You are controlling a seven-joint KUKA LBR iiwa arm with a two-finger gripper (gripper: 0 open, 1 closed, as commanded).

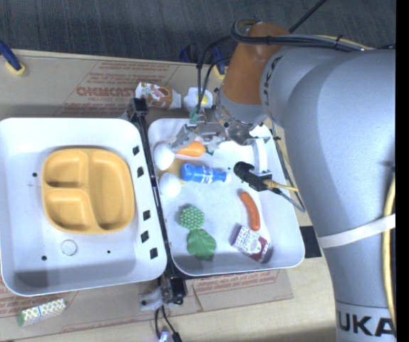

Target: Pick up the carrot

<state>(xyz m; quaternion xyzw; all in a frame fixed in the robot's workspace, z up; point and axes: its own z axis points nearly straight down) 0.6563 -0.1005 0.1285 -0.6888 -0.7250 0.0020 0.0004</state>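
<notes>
Orange carrot (191, 149) lying in right bin's far end.

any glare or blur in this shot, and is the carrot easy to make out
Camera view: even light, with the white right bin slightly washed out; mild softness overall. The carrot reads as a small orange patch, with the gripper right above it, crowding its outline.

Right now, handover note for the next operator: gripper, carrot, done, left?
Gripper: down in the right bin, at its far end, right over the carrot; whether the fingers have closed can't be told from this angle.
Carrot: lying in the right bin, far end, just above the blue bottle and beside a white egg.
Done: arm is at the carrot.
Left: confirm the grasp, lift it out.
</notes>
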